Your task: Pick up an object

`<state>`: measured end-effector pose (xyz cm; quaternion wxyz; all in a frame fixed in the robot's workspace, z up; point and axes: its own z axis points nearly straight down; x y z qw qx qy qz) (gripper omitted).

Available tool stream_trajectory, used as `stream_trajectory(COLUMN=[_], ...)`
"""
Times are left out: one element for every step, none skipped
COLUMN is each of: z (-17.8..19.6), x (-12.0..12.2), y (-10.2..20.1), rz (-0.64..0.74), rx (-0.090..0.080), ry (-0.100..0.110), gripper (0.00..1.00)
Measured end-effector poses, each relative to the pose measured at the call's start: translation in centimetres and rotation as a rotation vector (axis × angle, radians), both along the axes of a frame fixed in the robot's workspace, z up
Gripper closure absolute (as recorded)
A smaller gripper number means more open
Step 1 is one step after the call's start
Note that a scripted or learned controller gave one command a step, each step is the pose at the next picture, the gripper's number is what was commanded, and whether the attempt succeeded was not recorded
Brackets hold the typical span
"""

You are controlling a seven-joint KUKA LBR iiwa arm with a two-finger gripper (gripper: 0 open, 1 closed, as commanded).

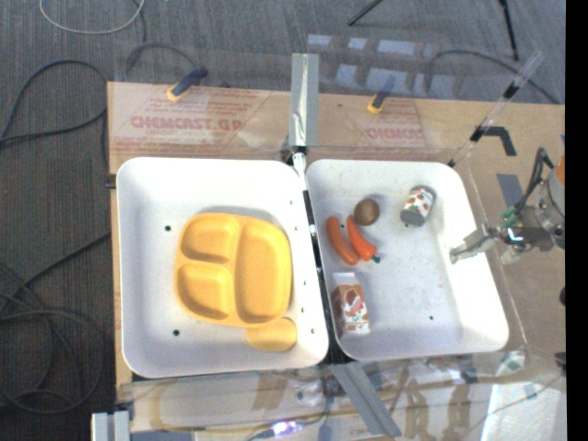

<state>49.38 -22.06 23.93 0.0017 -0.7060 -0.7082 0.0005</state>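
Left of the small patterned can (417, 206), the two orange carrot-shaped toys (350, 239) look light, stiff and graspable mid-length, while the claw (480, 243) state is unclear.

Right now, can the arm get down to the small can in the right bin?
Probably yes. The small can lies apart from the brown ball and the carrots, with bare bin floor around it, and the end effector sits at the right bin's near rim.

A glossy yellow plastic tray (237, 269) lies in a smooth matt white bin (147, 338) on brown cardboard (202, 122).
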Motion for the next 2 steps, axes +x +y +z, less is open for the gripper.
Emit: stream_trajectory(z=[-12.2, -15.0], x=[4.7, 10.8], y=[5.2, 7.4], rz=[0.09, 0.023], rx=[0.0, -0.005], ry=[0.0, -0.012], gripper=[0.0, 0.0])
